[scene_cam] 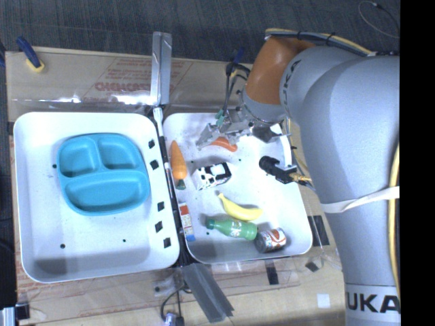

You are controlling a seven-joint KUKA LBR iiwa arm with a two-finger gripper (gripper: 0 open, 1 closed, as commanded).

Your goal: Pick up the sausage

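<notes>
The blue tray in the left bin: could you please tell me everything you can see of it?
The blue tray is a light-blue, plastic-looking plate with rounded corners and three shallow compartments: two smaller ones along its far side and one long one along its near side. It lies flat and right side up, turned slightly askew, on the floor of the left white bin, in that bin's far half. Nothing lies in its compartments, and nothing but the bin floor touches it.

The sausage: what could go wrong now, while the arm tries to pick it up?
1. The pincer sits right over the small orange-red sausage near the right bin's far wall, so it may slip out or get pushed against the wall.
2. The carrot has a similar colour and lies close by; the arm could take it by mistake.
</notes>
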